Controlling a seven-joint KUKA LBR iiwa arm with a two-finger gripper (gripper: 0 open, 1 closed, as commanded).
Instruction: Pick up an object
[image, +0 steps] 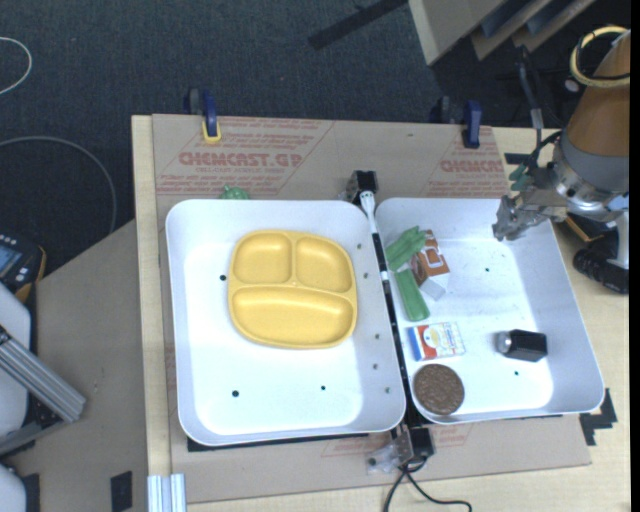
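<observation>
Hovering: gripper (512, 226) over right bin (560, 290) far rim.

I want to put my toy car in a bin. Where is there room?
Left bin: bare floor in front of and left of the yellow plate. Right bin: bare middle between the green wrapper and black block. Crowded along its left wall, down to the brown disc.

We see the candidates relative to the right bin (560, 300): green strip (408, 270) and orange carton (432, 262) near its left wall, a blue-and-white packet (433, 341) and brown disc (439, 388) at its near-left corner, a black block (524, 345) lying near its right side.
</observation>
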